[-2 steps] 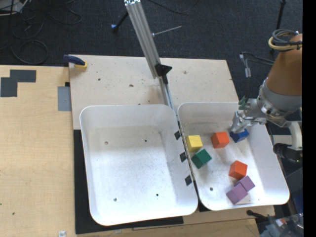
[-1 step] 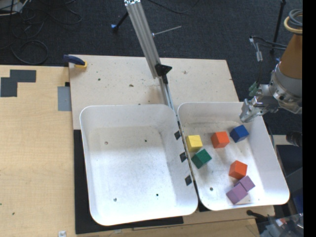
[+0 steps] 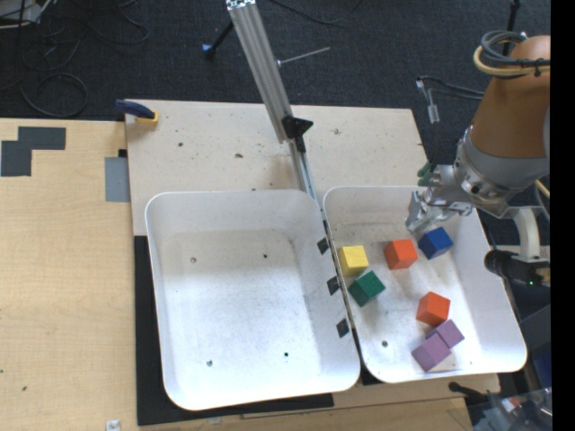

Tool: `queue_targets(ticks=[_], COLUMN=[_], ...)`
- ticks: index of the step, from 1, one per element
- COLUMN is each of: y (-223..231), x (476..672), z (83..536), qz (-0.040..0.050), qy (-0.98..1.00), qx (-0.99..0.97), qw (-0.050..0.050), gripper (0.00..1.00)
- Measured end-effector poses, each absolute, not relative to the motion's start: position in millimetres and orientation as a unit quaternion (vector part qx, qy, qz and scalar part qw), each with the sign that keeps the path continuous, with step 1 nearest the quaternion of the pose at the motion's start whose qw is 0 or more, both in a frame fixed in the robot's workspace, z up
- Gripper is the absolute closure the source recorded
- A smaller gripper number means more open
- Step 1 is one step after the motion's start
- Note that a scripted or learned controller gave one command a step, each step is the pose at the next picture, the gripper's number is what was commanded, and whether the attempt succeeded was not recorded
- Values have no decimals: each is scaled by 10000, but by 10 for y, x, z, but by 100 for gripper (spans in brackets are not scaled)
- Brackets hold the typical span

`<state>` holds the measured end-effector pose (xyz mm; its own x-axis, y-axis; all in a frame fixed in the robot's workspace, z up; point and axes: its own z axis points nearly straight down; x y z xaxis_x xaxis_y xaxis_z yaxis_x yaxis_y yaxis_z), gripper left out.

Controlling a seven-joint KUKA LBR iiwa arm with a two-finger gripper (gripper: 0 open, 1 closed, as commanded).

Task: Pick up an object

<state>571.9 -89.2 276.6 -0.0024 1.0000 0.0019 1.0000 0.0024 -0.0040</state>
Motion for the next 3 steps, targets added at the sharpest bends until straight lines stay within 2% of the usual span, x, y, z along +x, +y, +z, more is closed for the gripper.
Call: queue_targets(ticks=[3], y=[667], x=[5745], z=[2624], qz=[13], qy=[-7083], qx=[-7059], qw=[12], gripper=[100])
